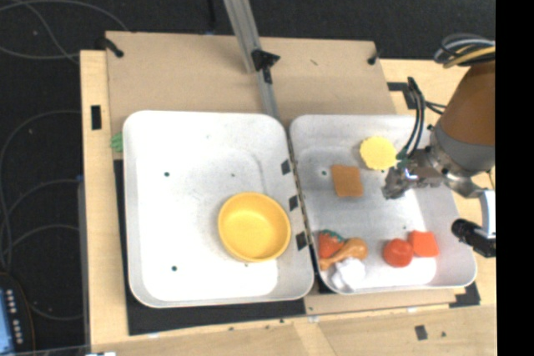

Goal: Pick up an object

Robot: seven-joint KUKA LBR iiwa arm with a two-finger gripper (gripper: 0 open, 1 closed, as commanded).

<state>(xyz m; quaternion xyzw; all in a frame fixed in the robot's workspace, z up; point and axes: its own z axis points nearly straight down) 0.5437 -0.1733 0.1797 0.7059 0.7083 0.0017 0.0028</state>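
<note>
The pincer (pixel 395 182) hangs low in the right bin (pixel 434 273) between yellow disc (pixel 377 152) and brown block (pixel 347 181), presumably choosing; I cannot tell its opening.

Two white bins side by side on a desk (pixel 209 71). Yellow bowl (pixel 254 226) in the left bin (pixel 167 154). Claw (pixel 395 184) over the right bin (pixel 317 137), near a yellow disc (pixel 377 152) and brown block (pixel 347 181).

Light tan wooden bench (pixel 192 71) under a slanted view. Bearing two shallow white plastic bins, left (pixel 158 179) and right (pixel 367 217), side by side, edges touching.
</note>
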